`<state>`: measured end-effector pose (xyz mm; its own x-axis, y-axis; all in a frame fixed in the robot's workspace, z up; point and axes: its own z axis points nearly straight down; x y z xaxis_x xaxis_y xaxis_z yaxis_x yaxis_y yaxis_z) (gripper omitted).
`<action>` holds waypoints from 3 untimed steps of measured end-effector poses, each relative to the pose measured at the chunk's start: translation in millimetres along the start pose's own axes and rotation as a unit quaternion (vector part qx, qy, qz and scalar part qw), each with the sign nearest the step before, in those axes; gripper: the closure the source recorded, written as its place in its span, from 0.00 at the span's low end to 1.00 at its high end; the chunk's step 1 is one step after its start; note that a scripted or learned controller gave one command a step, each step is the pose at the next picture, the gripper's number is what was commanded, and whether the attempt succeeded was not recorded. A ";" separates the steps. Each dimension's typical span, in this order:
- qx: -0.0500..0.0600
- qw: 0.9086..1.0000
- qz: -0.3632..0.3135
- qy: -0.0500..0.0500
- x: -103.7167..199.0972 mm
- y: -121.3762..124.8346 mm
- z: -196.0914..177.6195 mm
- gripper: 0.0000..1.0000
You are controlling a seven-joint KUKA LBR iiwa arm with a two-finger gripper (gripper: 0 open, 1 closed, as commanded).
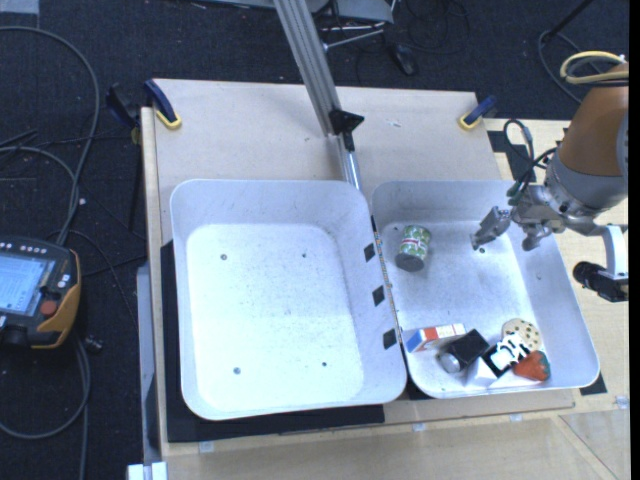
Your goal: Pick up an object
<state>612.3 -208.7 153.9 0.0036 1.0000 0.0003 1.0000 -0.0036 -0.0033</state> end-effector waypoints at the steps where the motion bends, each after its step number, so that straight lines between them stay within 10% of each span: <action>1: 0.001 1.000 -0.004 0.001 42.2 42.7 62.2 0.00; 2: -0.004 1.000 0.000 -0.001 -4.2 -55.5 63.0 0.00; 3: -0.003 1.000 -0.004 0.000 45.7 -1.2 64.5 0.00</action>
<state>611.0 -162.9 89.4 -0.0050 1.0000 -0.0003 1.0000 0.0050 0.0033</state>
